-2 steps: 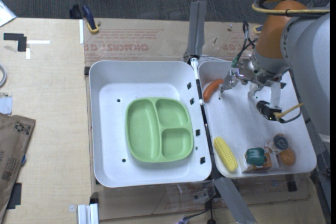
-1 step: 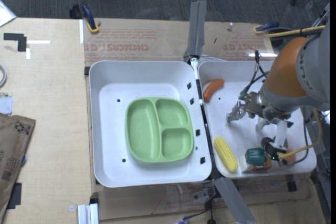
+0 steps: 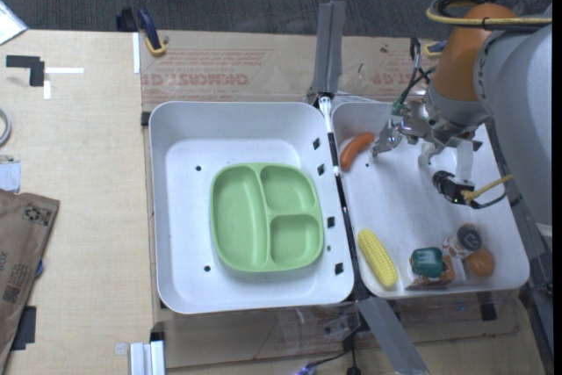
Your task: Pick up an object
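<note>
My gripper [image 3: 407, 148] hangs over the far part of the right bin [image 3: 413, 206], its two fingers spread apart and open with nothing between them. An orange carrot-shaped toy [image 3: 354, 149] lies just left of the left fingertip, against the bin's left wall. A yellow corn cob [image 3: 376, 258] lies at the bin's near left. A green-topped item [image 3: 428, 260], a small orange ball-like piece [image 3: 479, 263] and a grey-capped piece [image 3: 469, 238] cluster at the near right corner.
The left bin [image 3: 176, 189] holds a green divided plate [image 3: 266, 217]. A grey post [image 3: 330, 48] stands behind the divider between the bins. The arm's grey body [image 3: 518, 75] and a yellow cable [image 3: 487, 186] hang over the right bin's far right side.
</note>
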`<control>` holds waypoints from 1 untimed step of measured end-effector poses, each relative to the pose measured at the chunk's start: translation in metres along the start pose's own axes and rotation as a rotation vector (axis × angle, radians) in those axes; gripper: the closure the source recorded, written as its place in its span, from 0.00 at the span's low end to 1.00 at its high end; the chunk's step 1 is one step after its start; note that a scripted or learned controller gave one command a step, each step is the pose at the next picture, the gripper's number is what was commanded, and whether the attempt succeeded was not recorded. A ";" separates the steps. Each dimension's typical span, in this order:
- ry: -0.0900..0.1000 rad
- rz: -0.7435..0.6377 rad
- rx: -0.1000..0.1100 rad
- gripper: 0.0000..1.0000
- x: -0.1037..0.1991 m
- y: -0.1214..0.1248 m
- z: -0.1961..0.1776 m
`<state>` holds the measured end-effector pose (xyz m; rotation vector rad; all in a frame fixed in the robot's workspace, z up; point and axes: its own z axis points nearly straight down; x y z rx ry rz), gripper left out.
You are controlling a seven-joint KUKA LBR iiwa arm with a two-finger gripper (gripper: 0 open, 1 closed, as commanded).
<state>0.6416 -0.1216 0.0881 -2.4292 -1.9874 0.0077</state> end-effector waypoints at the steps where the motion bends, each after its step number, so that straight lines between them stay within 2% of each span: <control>1: 0.001 -0.102 0.001 0.00 -0.016 -0.055 0.000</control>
